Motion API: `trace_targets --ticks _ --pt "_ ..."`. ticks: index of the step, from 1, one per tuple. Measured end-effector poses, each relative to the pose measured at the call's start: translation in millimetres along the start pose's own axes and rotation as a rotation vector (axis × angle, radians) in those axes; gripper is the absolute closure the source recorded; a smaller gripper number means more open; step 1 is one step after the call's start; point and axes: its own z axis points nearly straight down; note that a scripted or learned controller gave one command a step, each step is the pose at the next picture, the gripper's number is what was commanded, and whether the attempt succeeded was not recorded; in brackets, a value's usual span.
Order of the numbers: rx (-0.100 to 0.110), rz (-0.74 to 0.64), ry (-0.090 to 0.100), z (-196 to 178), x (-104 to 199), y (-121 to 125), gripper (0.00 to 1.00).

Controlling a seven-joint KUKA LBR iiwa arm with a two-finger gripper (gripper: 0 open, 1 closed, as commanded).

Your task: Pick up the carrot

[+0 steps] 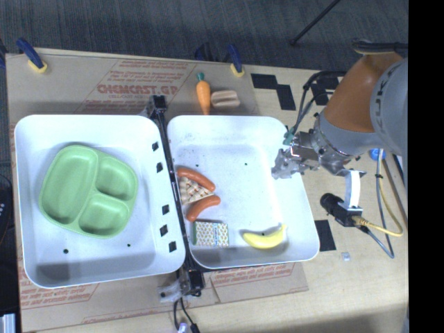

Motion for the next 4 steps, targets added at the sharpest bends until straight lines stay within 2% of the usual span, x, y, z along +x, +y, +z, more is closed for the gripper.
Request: trace_targets --ticks 1,2,3,4 --pt "0.003 0.145 0.002 124.7 42.5 -44.3 1.00" --pt "-0.002 -0.097 0.000 82.7 -0.2 -42.6 1.00" --pt "-0.002 -0.470 -0.001 58.9 -10.8 -39.5 1.00" --pt "-0.005 -0.610 -0.002 123.2 72.7 -76.2 1.00"
